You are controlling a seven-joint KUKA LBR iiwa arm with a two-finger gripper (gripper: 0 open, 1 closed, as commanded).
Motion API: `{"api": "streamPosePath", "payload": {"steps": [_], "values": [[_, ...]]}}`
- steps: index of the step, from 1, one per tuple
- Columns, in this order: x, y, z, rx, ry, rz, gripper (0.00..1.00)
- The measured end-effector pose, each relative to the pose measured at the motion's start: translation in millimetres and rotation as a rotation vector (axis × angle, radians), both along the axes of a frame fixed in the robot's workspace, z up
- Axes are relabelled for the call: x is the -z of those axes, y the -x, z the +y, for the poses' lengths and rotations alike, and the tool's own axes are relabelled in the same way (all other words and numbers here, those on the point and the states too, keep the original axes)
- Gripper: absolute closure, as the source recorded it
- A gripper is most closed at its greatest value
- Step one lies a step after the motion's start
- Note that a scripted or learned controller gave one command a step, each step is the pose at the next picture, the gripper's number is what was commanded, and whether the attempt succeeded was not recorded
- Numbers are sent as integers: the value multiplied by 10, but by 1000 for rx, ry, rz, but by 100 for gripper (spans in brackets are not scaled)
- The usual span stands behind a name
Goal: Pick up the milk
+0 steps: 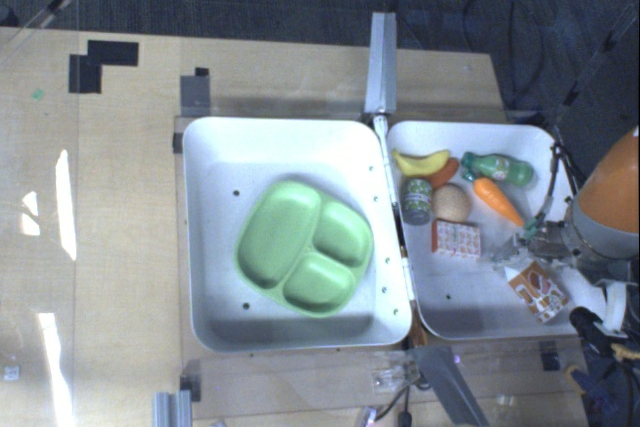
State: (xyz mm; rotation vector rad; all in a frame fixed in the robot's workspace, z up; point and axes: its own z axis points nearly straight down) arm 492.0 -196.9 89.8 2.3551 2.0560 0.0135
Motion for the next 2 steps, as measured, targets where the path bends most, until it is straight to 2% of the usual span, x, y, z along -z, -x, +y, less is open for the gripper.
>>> {"api": "streamPosePath", "payload": {"steps": [1, 2], "values": [[-105, -24, 20, -4, -1, -4, 100], [-880, 34, 183, 218, -7, 11, 100]]}}
